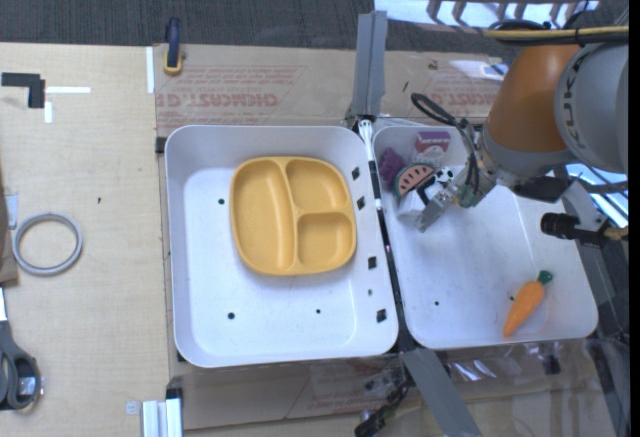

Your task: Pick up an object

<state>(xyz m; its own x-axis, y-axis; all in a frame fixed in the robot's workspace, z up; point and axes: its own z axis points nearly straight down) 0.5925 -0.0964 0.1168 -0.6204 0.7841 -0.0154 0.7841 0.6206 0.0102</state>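
Note:
The grey arm with its orange band reaches in from the right over the right bin (470,310). Its gripper (432,209) hangs low near the bin's back left part, just right of a watermelon-slice toy (411,178) and a purple grape toy (388,163). A small purple-and-white box (433,140) lies behind them by the back wall. An orange carrot toy (525,303) with a green top lies at the bin's front right, well away from the gripper. I see nothing between the fingers.
The left bin (200,325) holds a yellow divided plate (293,214). A roll of grey tape (45,243) and scissors (15,375) lie on the bench at the left. A cable loops from the wrist over the right bin's back.

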